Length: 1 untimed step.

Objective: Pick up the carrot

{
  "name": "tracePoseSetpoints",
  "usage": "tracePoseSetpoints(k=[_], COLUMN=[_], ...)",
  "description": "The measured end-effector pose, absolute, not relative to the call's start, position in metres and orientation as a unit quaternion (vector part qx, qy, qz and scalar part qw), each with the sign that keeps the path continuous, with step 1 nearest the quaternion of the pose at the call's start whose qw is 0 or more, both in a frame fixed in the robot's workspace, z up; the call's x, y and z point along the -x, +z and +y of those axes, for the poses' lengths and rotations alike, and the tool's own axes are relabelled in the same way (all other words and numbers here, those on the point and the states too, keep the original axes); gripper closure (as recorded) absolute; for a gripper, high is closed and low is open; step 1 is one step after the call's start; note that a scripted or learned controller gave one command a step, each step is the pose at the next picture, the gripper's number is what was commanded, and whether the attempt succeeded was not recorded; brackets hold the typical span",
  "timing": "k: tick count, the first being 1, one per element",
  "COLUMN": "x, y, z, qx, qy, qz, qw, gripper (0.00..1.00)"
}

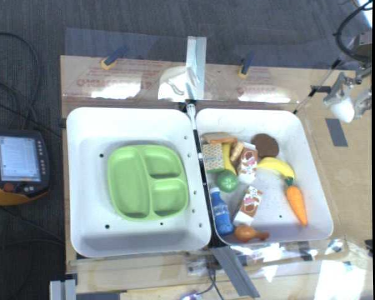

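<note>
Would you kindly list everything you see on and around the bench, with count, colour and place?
carrot: 1, orange, right bin, near its right wall
banana: 1, yellow, right bin, just above the carrot
brown disc: 1, brown, right bin, upper middle
green ball: 1, green, right bin, left side
bottle: 1, blue, right bin, lower left
cartons: 2, white and red, right bin, centre
plate: 1, green, three compartments, left bin
bins: 2, white, side by side on bench
handheld screen: 1, black, floor at left
arm: 1, pale part, upper right, clear of the bins
</note>
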<state>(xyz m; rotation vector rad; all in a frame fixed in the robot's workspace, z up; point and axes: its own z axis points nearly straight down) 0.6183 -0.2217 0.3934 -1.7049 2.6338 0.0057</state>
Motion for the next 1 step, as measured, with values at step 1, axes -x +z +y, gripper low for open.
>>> tracePoseSetpoints(k=[1], x=[-0.6461], y=[0.3431], z=[-0.2215], qx=[0.687], qy=[0.0039], qz=[0.727], qw=[0.001], gripper=[1.00])
